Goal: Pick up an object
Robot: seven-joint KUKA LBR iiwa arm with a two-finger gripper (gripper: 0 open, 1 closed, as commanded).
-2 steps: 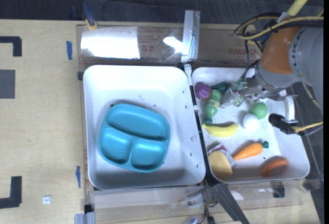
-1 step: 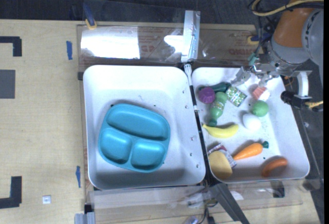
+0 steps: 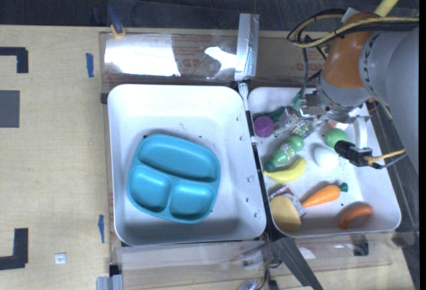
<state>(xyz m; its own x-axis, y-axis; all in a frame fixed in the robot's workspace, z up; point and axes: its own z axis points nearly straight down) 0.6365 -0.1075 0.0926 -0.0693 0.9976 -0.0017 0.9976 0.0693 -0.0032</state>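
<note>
My gripper reaches down into the right bin near its upper middle, among the toy foods. Just left of it lies a purple piece, and below it a green vegetable and a yellow banana. A white egg-like item and a small green piece sit to its right. Lower down are an orange carrot, a yellow wedge and a red-brown piece. The arm hides how the fingers stand.
The left bin holds a blue three-compartment tray. A shiny clear panel stands behind the bins. Cables and a black part hang from the wrist over the right bin.
</note>
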